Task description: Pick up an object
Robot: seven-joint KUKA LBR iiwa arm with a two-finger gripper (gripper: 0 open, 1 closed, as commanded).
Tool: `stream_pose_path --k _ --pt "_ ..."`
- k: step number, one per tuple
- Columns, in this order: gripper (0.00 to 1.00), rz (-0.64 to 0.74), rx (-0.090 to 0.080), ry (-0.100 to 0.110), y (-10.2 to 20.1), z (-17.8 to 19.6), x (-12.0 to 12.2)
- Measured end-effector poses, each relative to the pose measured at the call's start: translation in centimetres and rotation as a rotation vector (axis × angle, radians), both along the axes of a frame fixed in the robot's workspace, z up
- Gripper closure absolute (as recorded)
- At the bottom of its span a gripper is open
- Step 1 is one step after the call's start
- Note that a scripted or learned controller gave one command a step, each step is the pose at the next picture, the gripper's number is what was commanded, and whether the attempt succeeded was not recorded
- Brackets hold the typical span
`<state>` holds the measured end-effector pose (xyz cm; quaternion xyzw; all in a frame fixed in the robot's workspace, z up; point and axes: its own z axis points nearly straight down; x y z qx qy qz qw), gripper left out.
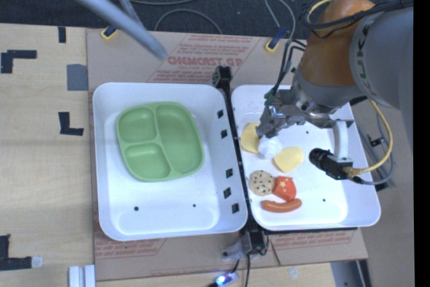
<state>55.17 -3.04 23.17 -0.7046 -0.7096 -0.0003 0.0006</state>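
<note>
Single fixed camera above the bench (40, 144), looking down at a slant, both bins (107, 165) framed

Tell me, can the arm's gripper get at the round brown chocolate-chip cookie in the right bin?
Probably yes: the round brown chocolate-chip cookie lies uncovered, just below the gripper, beside a red tomato-like piece.

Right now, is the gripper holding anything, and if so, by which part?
It cannot be told. The gripper is low in the right bin, over a small white object beside two yellow pieces, but no hold is visible.
</note>
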Motion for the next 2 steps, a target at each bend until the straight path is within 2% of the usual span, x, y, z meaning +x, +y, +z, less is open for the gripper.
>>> stream_pose_path --k 2 --pt "1.00 -0.001 0.000 0.001 9.4 -1.6 4.1"
